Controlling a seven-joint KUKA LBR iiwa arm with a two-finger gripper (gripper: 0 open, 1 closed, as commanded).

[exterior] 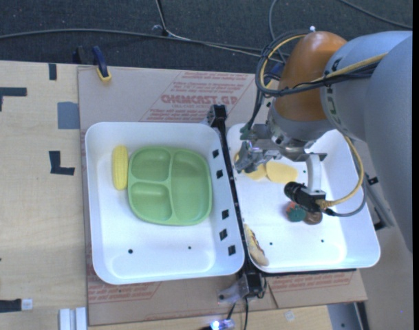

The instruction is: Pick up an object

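Seen from above at a slant: two shallow white bins side by side on a bench. In the left bin [99, 205], a green divided tray [169, 184], with a yellow corn cob [120, 167] just beside its left edge. Reaching into the right bin [333, 246] from the right, a grey arm [374, 81] with an orange band [312, 64] above the wrist.

Claw [247, 158] low over the upper left part of the right bin, close to the wall between the two bins. Impossible to tell whether released or clenched; nothing visibly grasped.

Step in hand, by judgement: reaching toward something to grasp, with the pickup not yet done. Likeliest target: a pale yellow piece [281, 173] on the bin floor, just beside the claw on its right, partly hidden under the wrist.

Next move, by judgement: lining up over the piece, lowering to the floor, closing on its edges, then lifting clear. Very little height to grip, so a real risk of slipping off.

Look of the piece: flat, pale yellow, rounded and irregular in outline, plain-surfaced; too small to identify further.

Elsewhere in the right bin: a small green and red thing [298, 216] lower down, and a tan thing [256, 247] against the left wall.
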